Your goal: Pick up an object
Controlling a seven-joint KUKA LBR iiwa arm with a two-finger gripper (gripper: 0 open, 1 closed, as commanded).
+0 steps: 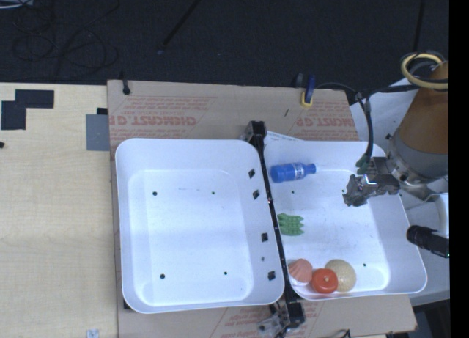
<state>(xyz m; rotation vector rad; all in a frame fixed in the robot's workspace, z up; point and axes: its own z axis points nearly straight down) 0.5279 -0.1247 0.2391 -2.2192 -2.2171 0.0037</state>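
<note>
The right bin (399, 256) is carrying five small items, and all of them are lying clear of the end effector (357, 191), which is hanging over the bin's right half near its far-right wall with open floor beneath it. Whether that end effector is wide or narrow cannot be told, and nothing is showing in its grasp. A blue bottle (292, 172) with a white cap is lying on its side near the far-left corner, well apart from the end effector. A green ridged object (290, 224) is resting just beside the divider (265, 204), the dark strip where the two bins are meeting. At the near edge, three rounded items are clustering together: a pale orange piece (299, 270), a red-orange round object (324, 280) and a cream-coloured ball (342, 273), the red-orange one touching both neighbours. The left bin (132, 219) is showing a smooth, glossy white floor with small dark holes. Both bins are shallow, with rounded corners, and are sitting on a cardboard sheet (220, 109) bearing red printing, which is lying on the pale wood-grain bench (51, 219). A blue-and-yellow clamp (308, 91) is gripping the sheet's far edge. The arm (425, 124), with an orange band over grey, is entering from the right, and dark cables (364, 120) are trailing above the bin's far-right corner.
</note>
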